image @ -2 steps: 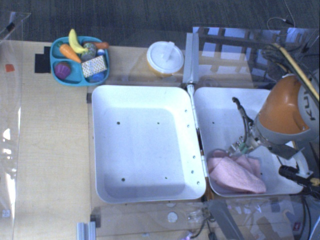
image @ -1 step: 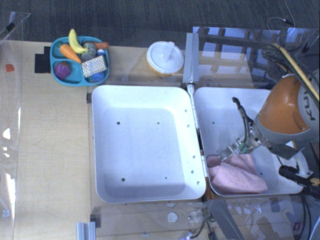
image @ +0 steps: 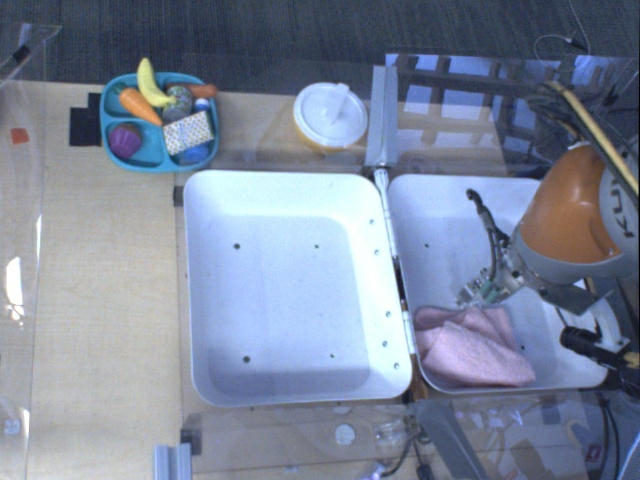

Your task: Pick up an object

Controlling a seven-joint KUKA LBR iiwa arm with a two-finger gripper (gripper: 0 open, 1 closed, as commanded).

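pincer (image: 483, 293) low over pink cloth (image: 470, 346), right bin (image: 440, 208).

- Two bins sat side by side on the table (image: 100, 298): the left bin (image: 290, 288) and the right bin (image: 440, 218).
- A cloth (image: 470, 348) lay in the right bin's near-left corner.
- The hand (image: 485, 290) hung just behind the cloth.
- A tray (image: 160, 123) of toy food sat toward the table's far-left corner.
- A lidded cup (image: 330, 115) stood behind the left bin.
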